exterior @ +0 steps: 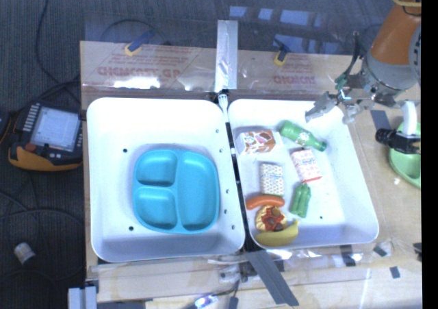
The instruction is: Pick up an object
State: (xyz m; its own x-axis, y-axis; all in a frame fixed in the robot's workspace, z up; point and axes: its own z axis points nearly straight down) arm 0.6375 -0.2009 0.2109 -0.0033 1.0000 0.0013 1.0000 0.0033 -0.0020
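The right bin point(356, 184) holds several small items. A green bottle point(302, 135) lies near its far side, beside a brown and white packet point(256, 141). Below them are a red and white packet point(305, 164), a patterned box point(272, 178), a small green bottle point(300, 199), a toy sausage point(265, 201) and a banana with a pizza slice point(276, 226). My gripper point(330, 114) hangs over the bin's far right corner, just right of the green bottle. It is open with nothing between its fingers.
The left bin point(109, 164) holds a blue divided plate point(176, 190). A green object point(409, 160) sits on the bench right of the bins. A handheld pendant point(48, 135) lies on the floor at left.
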